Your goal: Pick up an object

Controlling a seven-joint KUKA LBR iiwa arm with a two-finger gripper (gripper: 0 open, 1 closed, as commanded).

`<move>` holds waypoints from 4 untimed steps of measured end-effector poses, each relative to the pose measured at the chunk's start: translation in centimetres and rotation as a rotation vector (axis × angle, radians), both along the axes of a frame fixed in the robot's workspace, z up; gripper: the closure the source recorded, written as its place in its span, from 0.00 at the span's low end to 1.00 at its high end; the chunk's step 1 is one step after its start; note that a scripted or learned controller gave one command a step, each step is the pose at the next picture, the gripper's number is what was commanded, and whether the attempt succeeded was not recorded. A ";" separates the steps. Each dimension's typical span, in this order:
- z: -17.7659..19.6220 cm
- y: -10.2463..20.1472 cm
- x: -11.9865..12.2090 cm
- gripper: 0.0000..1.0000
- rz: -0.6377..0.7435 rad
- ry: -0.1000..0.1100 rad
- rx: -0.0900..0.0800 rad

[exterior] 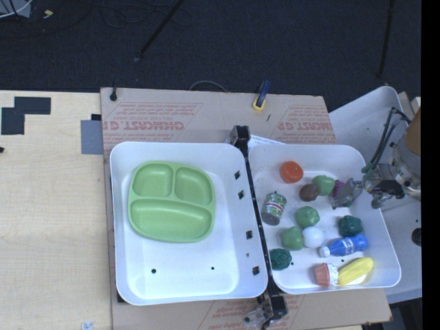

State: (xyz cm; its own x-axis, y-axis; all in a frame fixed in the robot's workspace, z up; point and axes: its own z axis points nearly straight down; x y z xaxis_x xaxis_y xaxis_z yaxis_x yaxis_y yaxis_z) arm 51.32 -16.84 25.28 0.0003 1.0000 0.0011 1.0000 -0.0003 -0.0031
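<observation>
**What the view leaves unclear**

The arm (411, 158) enters at three o'clock and is cut off by the frame's edge. Its gripper (352, 190) blurs into a purplish object (342, 192), so contact cannot be judged. The small can (273, 207) carries a label too small to read. A clamp (267, 313) at six o'clock is cropped.

Glossy white plastic bins (137, 280) on matt brown cardboard (172, 119); smooth green plastic tray (172, 201).

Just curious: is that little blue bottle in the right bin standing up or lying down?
Lying down. The blue bottle lies on its side on the right bin floor, white cap toward the left.
</observation>
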 end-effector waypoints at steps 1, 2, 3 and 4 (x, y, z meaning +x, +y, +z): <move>-6.5 0.3 0.0 0.00 0.001 0.006 0.002; -11.3 -0.3 -0.4 0.00 0.000 0.004 0.002; -16.6 0.0 -0.4 0.00 0.002 0.004 0.004; -15.4 -0.2 -0.4 1.00 -0.005 0.002 0.002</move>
State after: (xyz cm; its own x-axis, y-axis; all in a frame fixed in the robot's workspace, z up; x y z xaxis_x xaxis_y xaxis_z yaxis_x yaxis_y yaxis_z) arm 50.91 -17.07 9.89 0.0048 1.0000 0.0032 1.0000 -0.0048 -0.0046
